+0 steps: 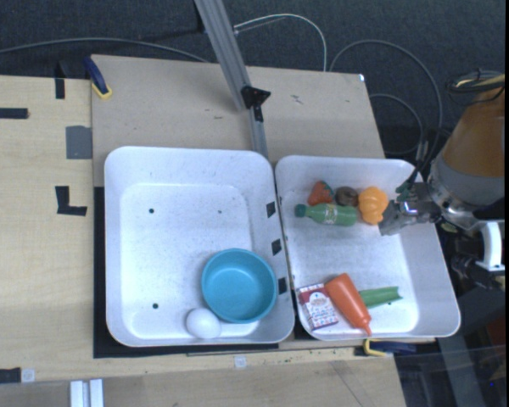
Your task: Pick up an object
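My gripper [397,217] hovers over the right bin [428,265], near its right side, just right of an orange pumpkin-like toy [372,203]. Left of that toy lie a small brown ball [346,196], a red-orange piece [321,192] and a green bottle [329,215] on its side. Nothing shows between the fingers. At the bin's front lie an orange carrot [349,301] with a green top [380,295] and a small red-and-white box [319,306].
The left bin [144,227] holds a blue bowl [237,285] and a white ball [204,322] near its front. A grey pole [225,41] slants in from the top to the bins' shared back edge. Cables run behind the bench.
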Robot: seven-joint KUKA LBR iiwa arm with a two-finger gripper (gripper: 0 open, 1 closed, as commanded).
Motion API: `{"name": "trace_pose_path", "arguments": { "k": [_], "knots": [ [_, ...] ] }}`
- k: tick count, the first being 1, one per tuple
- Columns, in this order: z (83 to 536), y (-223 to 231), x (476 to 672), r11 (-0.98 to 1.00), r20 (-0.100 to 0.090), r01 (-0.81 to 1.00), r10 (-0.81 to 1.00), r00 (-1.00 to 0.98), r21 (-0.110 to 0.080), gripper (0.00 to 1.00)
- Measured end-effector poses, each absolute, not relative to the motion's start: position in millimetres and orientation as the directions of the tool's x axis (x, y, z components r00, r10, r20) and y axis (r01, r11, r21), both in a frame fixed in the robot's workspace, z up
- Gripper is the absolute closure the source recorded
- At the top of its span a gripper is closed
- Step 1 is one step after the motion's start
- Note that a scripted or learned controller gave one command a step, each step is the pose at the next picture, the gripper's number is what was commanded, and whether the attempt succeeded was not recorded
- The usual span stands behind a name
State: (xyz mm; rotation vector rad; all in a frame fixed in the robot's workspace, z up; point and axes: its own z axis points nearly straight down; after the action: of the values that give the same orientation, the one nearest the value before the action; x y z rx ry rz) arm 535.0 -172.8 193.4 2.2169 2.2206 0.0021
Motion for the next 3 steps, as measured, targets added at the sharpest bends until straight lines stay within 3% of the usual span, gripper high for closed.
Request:
{"name": "trace_pose_path", "arguments": {
  "k": [1,3],
  "knots": [
    [246.3,-172.8,536.3,0.002,-0.002,1.0,1.0,-0.002,0.005,1.0],
    [243.7,-70.5,533.1,0.005,0.001,1.0,1.0,-0.005,-0.003,1.0]
  ]
}}
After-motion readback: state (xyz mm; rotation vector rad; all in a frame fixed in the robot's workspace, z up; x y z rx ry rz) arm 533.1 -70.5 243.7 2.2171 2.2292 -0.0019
